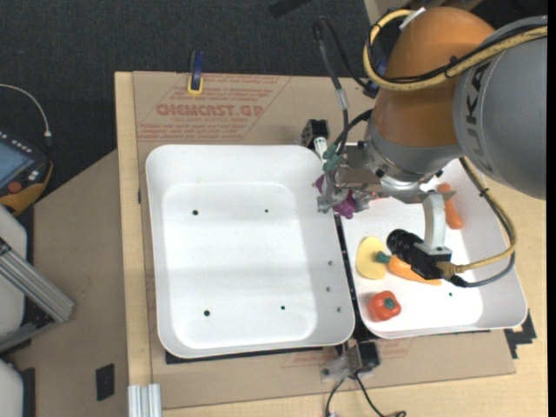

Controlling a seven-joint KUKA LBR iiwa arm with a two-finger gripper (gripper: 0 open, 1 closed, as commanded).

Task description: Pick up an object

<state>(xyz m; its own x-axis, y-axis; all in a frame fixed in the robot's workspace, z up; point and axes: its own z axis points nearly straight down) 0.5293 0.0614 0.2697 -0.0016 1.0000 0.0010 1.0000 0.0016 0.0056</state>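
Note:
My gripper [340, 196] hangs over the left edge of the right bin [486, 315], close to the rim it shares with the left bin [165, 233]. A small purple object [349, 205] sits between its fingers, and the gripper is shut on it. Below it in the right bin lie a yellow piece [372, 257], an orange carrot-like toy [407, 269] and a red toy with a green stem [384, 306]. Another orange object [451, 212] shows beside the arm, partly hidden by it.
The arm's grey and orange body [434, 76] covers the upper part of the right bin. The left bin's floor shows a few small dark dots. A cardboard sheet [217, 102] lies under both bins, with a blue clip [196, 69] at its far edge.

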